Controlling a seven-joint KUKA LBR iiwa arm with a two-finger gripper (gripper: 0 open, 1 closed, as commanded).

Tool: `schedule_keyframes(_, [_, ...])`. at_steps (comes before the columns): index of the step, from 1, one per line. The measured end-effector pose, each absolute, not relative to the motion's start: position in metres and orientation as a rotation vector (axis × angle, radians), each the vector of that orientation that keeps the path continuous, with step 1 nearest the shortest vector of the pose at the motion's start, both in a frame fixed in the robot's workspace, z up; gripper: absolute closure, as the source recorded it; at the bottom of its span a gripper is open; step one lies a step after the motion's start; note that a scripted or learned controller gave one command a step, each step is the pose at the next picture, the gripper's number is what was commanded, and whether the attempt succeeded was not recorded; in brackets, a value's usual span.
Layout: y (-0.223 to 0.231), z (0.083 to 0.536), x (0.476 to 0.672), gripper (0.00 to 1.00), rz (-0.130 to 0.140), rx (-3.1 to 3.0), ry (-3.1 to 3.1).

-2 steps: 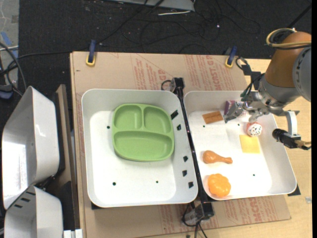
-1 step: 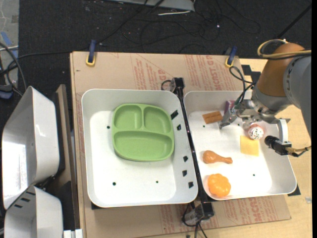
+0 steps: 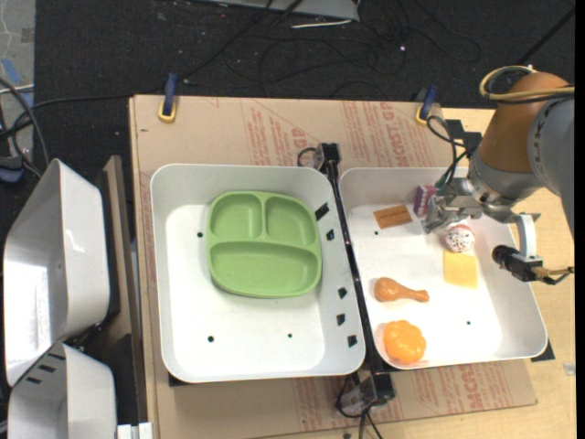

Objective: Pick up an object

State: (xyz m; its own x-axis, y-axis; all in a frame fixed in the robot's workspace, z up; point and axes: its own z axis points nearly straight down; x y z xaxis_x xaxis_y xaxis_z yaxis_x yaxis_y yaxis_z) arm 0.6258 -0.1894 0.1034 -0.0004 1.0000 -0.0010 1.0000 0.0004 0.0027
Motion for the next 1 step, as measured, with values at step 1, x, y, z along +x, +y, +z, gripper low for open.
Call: schedule_keyframes(1, [-0.1892, 0.1656, 0.6344, 1.0, 0.006, 2.213, 2.221])
